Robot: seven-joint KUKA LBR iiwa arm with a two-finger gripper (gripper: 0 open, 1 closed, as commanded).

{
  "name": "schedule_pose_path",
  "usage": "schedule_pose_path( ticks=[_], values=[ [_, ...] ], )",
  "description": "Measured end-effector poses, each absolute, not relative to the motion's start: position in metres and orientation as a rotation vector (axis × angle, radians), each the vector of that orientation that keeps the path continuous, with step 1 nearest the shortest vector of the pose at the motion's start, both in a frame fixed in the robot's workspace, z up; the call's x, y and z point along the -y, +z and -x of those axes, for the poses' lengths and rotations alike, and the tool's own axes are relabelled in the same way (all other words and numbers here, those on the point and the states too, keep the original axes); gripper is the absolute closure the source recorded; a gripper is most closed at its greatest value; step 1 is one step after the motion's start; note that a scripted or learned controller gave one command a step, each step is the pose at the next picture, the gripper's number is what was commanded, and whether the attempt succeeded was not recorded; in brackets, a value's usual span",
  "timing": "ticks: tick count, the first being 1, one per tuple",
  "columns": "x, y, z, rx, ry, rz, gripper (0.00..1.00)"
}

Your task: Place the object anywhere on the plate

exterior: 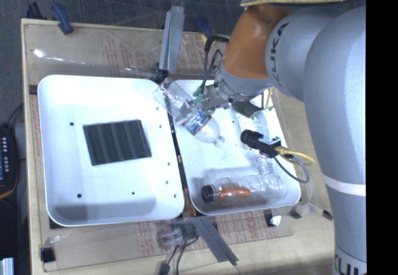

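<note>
A dark ribbed rectangular plate (117, 141) lies flat in the middle of the left bin (62, 99). A clear plastic bottle with a blue label (198, 121) sits tilted at the upper left of the right bin (283, 143), its wide end over the rim between the two bins. My gripper (205, 101) is right above and against this bottle, under the orange wrist band. The bottle's clear body and the wrist hide the contact. The bottle is to the right of the plate, well apart from it.
A second clear bottle with orange contents (239, 191) lies along the front wall of the right bin. A black cable fitting (252, 138) and yellow cable hang over that bin. A grey bar (171, 37) stands behind the bins.
</note>
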State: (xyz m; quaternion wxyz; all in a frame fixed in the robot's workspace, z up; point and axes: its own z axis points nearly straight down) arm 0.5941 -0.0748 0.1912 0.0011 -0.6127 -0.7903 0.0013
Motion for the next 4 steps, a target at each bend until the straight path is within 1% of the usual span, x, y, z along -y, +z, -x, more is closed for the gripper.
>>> schedule_pose_path(
  ticks=[1,2,3,4],
  values=[
    [0.006,0.191,-0.558,2.598,0.004,1.76,1.0],
    [-0.025,0.248,-0.627,2.914,0.001,1.176,1.0],
    [-0.119,0.146,-0.598,3.087,0.003,0.569,1.0],
    [-0.103,0.114,-0.635,3.127,-0.008,0.389,1.0]
  ],
)
